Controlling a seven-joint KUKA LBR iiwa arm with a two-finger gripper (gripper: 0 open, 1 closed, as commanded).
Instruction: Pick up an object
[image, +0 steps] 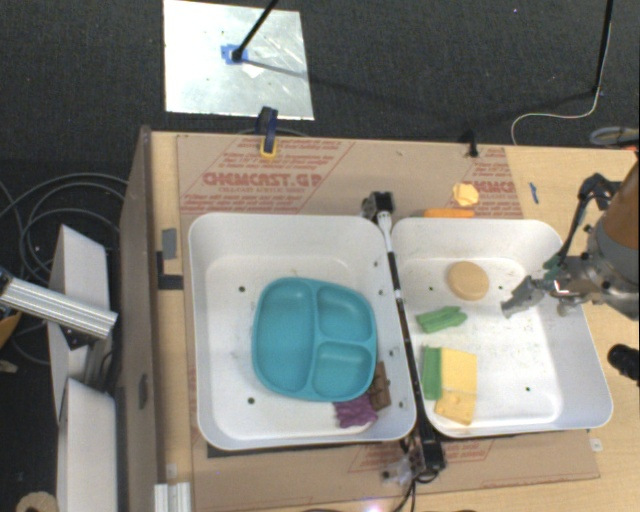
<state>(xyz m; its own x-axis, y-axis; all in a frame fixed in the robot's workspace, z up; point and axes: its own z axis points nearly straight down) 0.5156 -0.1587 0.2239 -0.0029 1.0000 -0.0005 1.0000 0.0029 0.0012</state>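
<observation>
In the right bin, a tan round disc lies near the back. A green oblong piece sits just in front of it. Closer to the front lie a yellow sponge with a green edge and a small yellow block. My gripper hangs over the right half of this bin, to the right of the disc. Its two fingers are spread apart with nothing between them, so it is open.
The left bin holds a teal divided plate, with a purple object and a brown object at its front right. A yellow object and an orange piece lie on the cardboard behind the right bin.
</observation>
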